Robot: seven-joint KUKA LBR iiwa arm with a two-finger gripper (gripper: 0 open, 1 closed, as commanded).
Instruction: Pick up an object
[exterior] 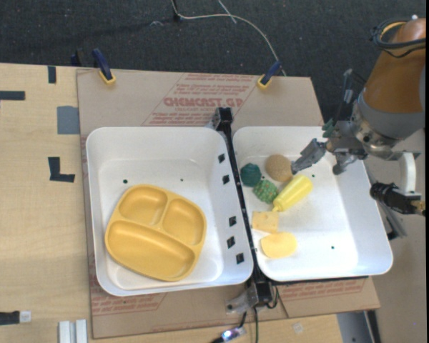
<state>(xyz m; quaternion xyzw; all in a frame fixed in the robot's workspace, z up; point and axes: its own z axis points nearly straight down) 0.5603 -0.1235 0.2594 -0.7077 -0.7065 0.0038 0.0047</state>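
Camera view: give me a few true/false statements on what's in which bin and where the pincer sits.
1. The yellow divided plastic plate lies in the left white bin. True.
2. The yellow corn-cob toy lies in the left bin. False: it lies in the right white bin.
3. The pincer hangs over the right bin's upper part, beside the round tan ball-like item. True.
4. The pincer grips the dark green lumpy item. False: that item lies in the bin, apart from the pincer.
5. The yellow plate is stacked with toys. False: its compartments show bare.
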